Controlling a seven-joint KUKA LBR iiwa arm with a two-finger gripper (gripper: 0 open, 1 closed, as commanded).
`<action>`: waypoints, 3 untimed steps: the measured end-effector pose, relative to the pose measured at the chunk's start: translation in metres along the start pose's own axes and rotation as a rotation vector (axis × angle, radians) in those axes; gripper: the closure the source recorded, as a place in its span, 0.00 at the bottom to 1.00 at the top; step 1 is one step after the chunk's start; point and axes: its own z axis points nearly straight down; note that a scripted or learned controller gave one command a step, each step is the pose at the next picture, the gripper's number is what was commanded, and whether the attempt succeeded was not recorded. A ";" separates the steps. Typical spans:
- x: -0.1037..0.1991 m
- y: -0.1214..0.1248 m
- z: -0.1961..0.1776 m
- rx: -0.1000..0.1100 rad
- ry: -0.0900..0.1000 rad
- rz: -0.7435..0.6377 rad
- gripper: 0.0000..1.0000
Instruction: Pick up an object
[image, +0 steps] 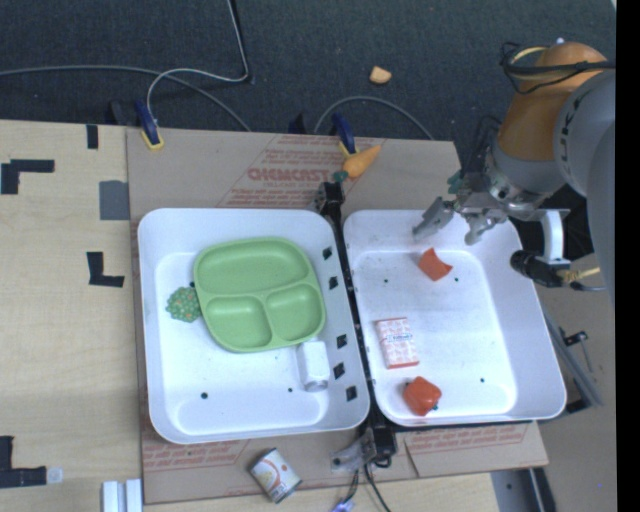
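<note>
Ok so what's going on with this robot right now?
The arm's tool hangs open over the back of the right bin, just above an orange block, holding nothing. A small card and a red pepper also lie in that bin. The left bin holds a green plate.

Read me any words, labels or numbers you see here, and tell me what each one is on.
"CHEMGRATE": red print on the cardboard sheet, above the bins; smaller lines beneath are too blurred.
Red-and-white packet in the right bin: print too small to read.
Can below the left bin: label unreadable.
</note>
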 end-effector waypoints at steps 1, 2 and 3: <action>-0.013 0.019 0.090 0.003 -0.001 0.000 0.00; -0.018 0.021 0.105 -0.002 -0.002 -0.002 0.00; -0.018 0.021 0.095 -0.005 -0.005 -0.003 1.00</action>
